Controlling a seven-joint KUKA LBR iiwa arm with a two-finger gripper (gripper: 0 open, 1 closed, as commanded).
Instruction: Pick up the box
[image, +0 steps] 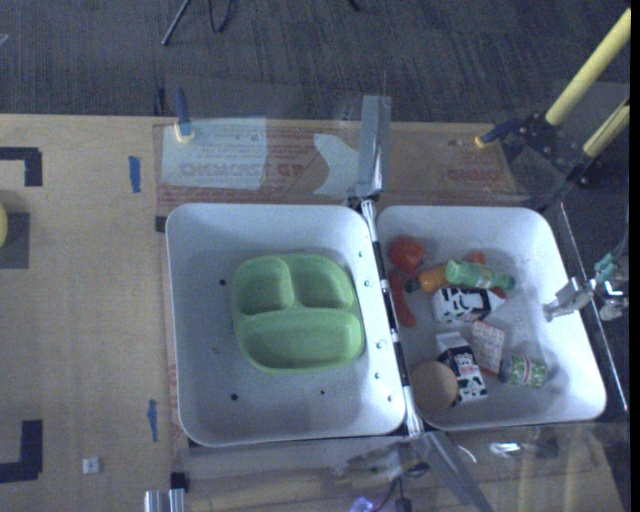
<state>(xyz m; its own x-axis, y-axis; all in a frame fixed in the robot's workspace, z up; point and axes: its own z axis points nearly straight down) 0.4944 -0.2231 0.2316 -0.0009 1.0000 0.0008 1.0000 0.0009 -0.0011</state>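
Two black-and-white cow-patterned cartons lie in the right bin (570, 395). One carton (462, 303) is near the bin's middle. The other carton (464, 373) lies nearer the front, against a tan round object (433, 386). Between them is a small flat pinkish box (489, 346). My gripper (572, 298) is small and partly cut off at the right bin's right rim. It stands well right of the cartons and nothing shows in its grasp.
The right bin also holds a red tomato (406, 252), an orange carrot (430, 279), a green bottle (478, 275) and a small green can (524, 371). The left bin (190, 330) holds a green divided plate (297, 311). A yellow-handled stand (590, 70) rises at the back right.
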